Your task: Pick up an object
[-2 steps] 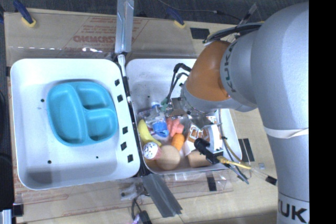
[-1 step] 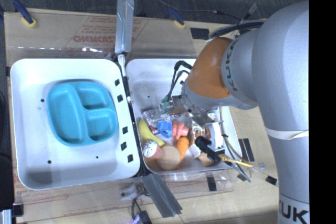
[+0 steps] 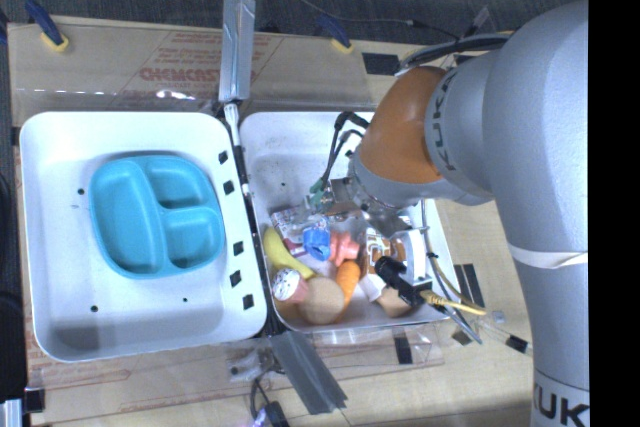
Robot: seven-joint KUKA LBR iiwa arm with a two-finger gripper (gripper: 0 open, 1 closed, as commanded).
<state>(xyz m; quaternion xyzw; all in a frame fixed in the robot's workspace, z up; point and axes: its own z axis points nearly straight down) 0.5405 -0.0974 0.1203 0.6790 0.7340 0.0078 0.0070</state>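
Observation:
The right bin holds a heap of small things at its near end. A yellow banana lies at the left of the heap. A blue toy, a pink piece and an orange carrot sit in the middle. A tan rounded lump and a small white dial-faced disc lie by the front wall. My gripper hangs low over the heap's right side, just right of the pink piece. The wrist hides what lies under it.
The left bin contains a light blue divided tray. A grey divider strip stands between the bins at the back. The arm's large grey body covers the right bin's right side.

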